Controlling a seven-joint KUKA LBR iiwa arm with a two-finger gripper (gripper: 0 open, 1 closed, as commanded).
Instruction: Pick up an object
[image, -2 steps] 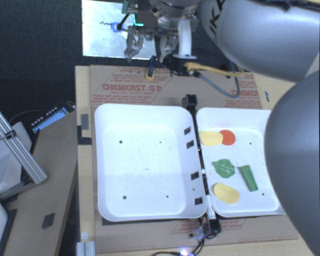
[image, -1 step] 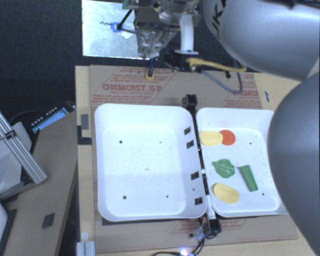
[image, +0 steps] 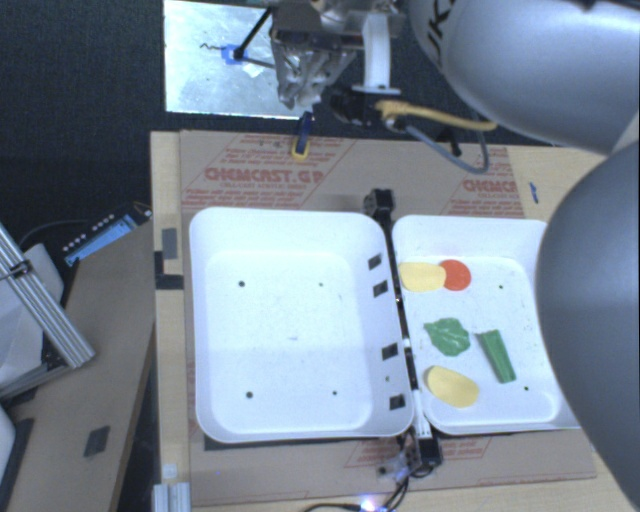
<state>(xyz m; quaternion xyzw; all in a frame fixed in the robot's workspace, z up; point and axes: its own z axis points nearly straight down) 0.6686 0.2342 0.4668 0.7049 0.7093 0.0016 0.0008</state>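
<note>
Camera view shows the end effector (image: 300, 88) raised high above the far edge of the counter (image: 270, 170), likely parked clear so both bins stay unobstructed; whether it is open or closed I cannot tell. It holds nothing visible. The objects lie well away from it, nearer the camera and to its right, in the right bin (image: 520, 235): red disc (image: 457, 275), two yellow pieces (image: 421, 277), green lump (image: 447, 335), green bar (image: 496, 356). The left bin (image: 290, 330) sits directly below-forward of it.

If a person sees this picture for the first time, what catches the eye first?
The huge grey arm filling the upper right, its pincer raised beyond the bins. Next, the coloured pieces in the right bin: two yellow ones, a red disc, a green lump and a green bar.
</note>
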